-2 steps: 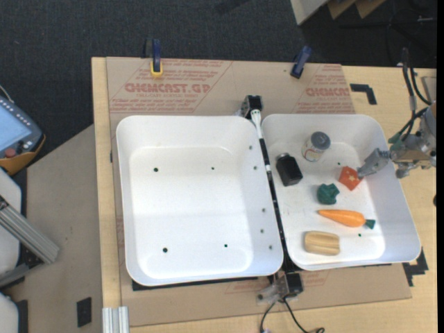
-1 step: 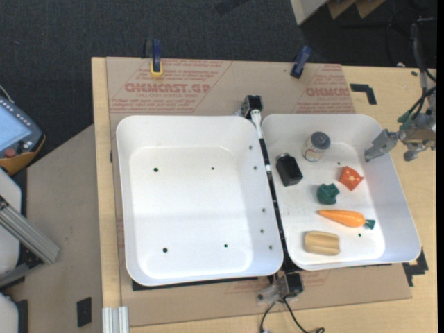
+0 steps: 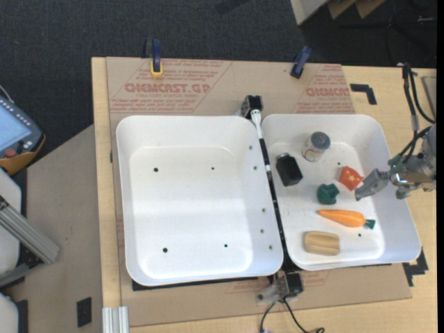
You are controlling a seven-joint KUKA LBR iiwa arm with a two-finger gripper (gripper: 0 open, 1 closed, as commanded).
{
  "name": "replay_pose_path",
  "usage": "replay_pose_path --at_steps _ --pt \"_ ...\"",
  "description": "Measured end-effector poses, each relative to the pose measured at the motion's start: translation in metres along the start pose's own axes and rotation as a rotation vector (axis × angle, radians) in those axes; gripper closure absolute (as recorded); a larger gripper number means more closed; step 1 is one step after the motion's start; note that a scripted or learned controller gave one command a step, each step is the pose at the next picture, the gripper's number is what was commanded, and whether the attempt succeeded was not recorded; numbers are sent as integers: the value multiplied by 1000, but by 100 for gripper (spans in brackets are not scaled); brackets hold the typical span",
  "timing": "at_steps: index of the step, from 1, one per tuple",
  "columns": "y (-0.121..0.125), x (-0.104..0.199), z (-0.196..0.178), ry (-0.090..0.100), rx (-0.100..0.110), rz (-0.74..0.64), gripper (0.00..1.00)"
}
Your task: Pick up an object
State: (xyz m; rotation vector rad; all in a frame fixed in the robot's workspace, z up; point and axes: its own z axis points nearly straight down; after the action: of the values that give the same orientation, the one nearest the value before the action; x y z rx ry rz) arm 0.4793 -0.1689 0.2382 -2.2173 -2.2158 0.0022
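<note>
The surface (image 3: 208,82), a cardboard-topped bench, carries two shallow white bins side by side: the left bin (image 3: 139,186) has nothing to grasp in it, so every candidate for the pick lies in the right bin (image 3: 388,144). There, from biggest to smallest, sit an orange carrot (image 3: 341,218) with a green tip, a tan wooden block (image 3: 322,242) near the front wall, a black block (image 3: 288,169) close to the divider, a grey-capped little jar (image 3: 318,145) toward the back, a red-orange piece (image 3: 350,177) and a dark green lump (image 3: 327,194). The claw (image 3: 371,184) reaches in from the right over the bin's right side, just beside the red-orange piece and above the carrot's tip; whether it is apart or together cannot be told at this size, and nothing is visibly clamped in it. The main risk is probably crowding: the red-orange piece, green lump and carrot lie near one another, so a descent aimed at one could nudge a neighbour or catch two at once. The carrot looks rounded and tapered and may roll or squirt out of a pinch. The jar could topple if struck on its side. A descent close to the right wall may also scrape the bin's rim and shift it.
</note>
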Motion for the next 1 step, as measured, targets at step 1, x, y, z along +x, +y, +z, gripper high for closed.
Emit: replay_pose_path --at_steps 1 --pt "17 -15 28 -3 -2 0 0"
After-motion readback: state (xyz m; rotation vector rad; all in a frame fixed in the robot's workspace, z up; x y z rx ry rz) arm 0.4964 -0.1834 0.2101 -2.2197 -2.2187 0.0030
